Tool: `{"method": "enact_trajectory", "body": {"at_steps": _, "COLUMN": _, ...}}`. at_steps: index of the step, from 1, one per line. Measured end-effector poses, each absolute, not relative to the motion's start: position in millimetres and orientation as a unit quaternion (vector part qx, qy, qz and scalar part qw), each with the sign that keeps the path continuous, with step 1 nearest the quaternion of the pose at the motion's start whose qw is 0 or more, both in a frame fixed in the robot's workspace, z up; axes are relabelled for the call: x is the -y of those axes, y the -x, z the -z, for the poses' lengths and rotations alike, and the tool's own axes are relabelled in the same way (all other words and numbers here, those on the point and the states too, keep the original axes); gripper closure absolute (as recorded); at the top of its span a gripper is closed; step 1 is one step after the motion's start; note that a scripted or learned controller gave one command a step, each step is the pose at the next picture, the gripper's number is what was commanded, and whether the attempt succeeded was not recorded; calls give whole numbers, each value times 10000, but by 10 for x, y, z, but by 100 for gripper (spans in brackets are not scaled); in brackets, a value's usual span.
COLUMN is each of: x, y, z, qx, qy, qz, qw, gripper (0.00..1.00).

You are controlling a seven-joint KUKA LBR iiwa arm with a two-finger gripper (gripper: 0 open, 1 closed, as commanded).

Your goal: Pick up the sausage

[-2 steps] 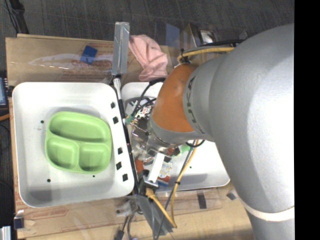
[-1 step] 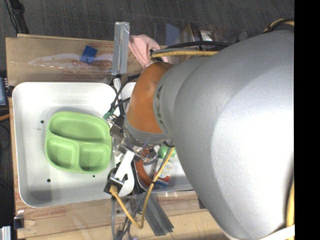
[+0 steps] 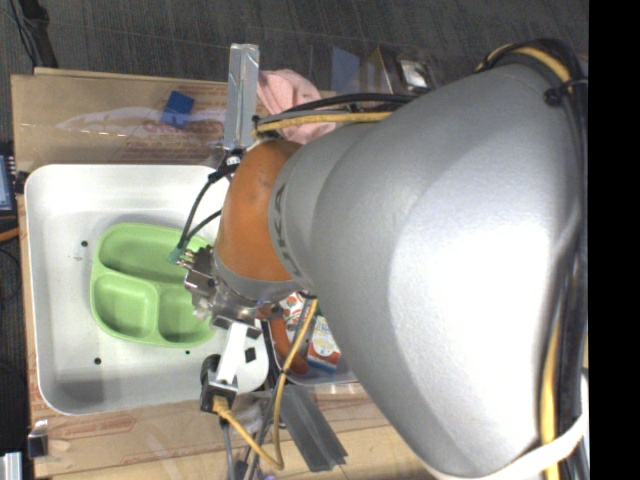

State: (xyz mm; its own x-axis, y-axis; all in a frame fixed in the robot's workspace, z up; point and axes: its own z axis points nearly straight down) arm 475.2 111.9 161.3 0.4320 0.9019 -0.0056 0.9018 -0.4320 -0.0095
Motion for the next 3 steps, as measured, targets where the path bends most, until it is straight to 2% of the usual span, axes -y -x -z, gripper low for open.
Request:
{"method": "enact_trajectory", "body": {"at_steps": 1, "x": -458, "y": -4766, "z": -2055, "qx": 4429, "qy": 8966, "qz": -31, "qw": 9, "gripper": 100}}
{"method": "enact_trajectory", "body": {"at_steps": 2, "x": -459, "y": -4766, "z": -2055, "qx": 4429, "qy": 8966, "qz": -30, "qw": 11, "gripper": 0}}
{"method": "enact_trajectory", "body": {"at_steps": 3, "x": -321, "y": -4754, "z": -1886, "qx": 3988, "qy": 9170, "qz": -52, "qw": 23, "gripper": 0}}
